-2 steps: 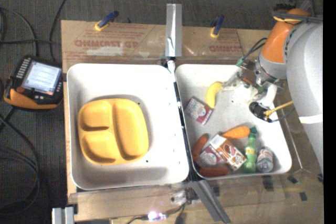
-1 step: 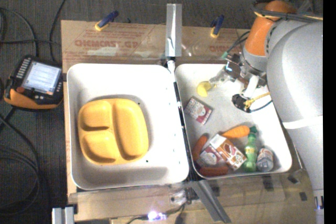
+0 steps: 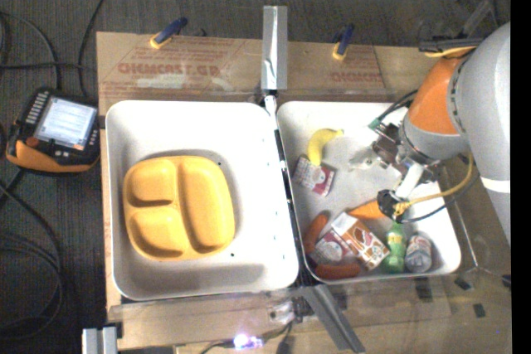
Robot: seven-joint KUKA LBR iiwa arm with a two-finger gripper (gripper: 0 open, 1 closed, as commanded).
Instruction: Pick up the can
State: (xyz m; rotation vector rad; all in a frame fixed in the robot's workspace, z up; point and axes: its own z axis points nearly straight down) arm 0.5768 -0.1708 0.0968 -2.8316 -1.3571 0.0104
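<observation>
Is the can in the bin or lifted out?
In the bin. The can rests in the right bin's near corner beside a green bottle, apart from the gripper.

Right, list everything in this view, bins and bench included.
bins: two, white, side by side
tray: one, yellow, left bin
banana: one, yellow, right bin, far part
packet: one, pink and white, right bin, by its left wall
carrot: one, orange, right bin, middle
sausages: two, it seems, red, right bin, near left
carton: one, white and red-brown, right bin, near side
bottle: one, green, beside the can
can: one, silver and red, right bin, near right corner
clamps: two, blue and yellow, bench's far edge
pendant: one, black and orange, left of bins
arm: one, grey, orange band, from the right
gripper: one, over right bin's far part, apart from the can
</observation>
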